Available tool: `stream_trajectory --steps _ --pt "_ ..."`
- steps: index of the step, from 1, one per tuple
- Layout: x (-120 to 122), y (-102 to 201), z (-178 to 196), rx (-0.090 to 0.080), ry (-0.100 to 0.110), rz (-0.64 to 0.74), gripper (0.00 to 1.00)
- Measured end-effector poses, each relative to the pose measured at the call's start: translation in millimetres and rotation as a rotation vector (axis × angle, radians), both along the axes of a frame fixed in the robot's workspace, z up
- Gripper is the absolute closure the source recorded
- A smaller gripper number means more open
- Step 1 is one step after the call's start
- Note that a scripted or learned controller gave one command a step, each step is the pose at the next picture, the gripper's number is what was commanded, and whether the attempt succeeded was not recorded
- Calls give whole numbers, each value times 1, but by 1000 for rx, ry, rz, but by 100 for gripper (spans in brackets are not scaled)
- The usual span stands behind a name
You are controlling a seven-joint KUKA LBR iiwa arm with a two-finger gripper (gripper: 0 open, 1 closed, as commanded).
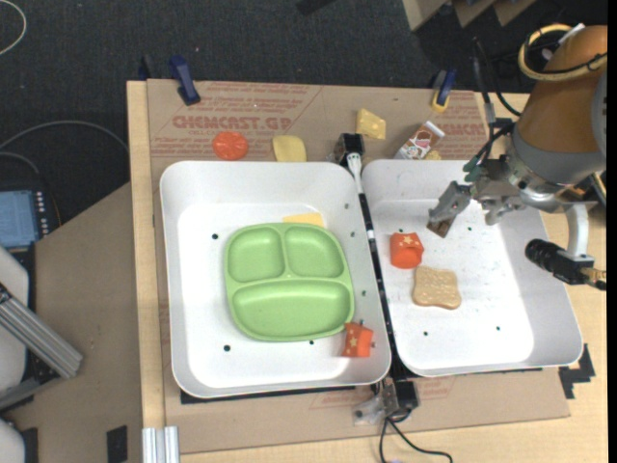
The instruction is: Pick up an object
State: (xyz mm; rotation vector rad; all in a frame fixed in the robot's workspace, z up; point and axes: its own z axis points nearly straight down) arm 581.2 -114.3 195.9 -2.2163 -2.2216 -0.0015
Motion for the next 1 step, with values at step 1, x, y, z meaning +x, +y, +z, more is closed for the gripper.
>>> stream_trajectory --steps 1 --pt "-74 -19 -109 1 10 -9 0"
